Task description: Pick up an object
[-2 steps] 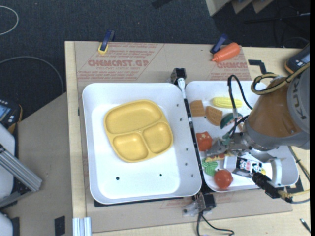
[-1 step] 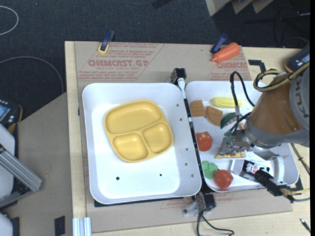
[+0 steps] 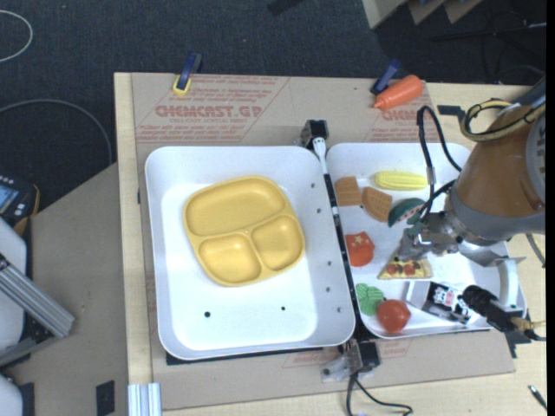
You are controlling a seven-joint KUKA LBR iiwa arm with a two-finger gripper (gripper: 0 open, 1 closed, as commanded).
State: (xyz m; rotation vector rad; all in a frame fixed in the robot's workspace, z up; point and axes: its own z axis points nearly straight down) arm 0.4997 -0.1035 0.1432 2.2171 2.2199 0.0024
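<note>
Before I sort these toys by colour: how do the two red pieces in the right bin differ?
The upper red piece is blocky and orange-red, lying alone mid-bin. The lower red piece is rounder, deeper red, at the bin's near edge beside a green leafy piece. Both lie clear of the gripper.

The arm (image 3: 499,189) is running off the right edge, so its upper part is cut away. Its wrist is covering much of the right bin (image 3: 347,159) and part of a green item (image 3: 404,208). The tool (image 3: 414,243) is too blurred and crowded to read, sitting over the pizza slice (image 3: 406,269). At the near left, a metal frame (image 3: 30,306) is being clipped by the edge.
</note>
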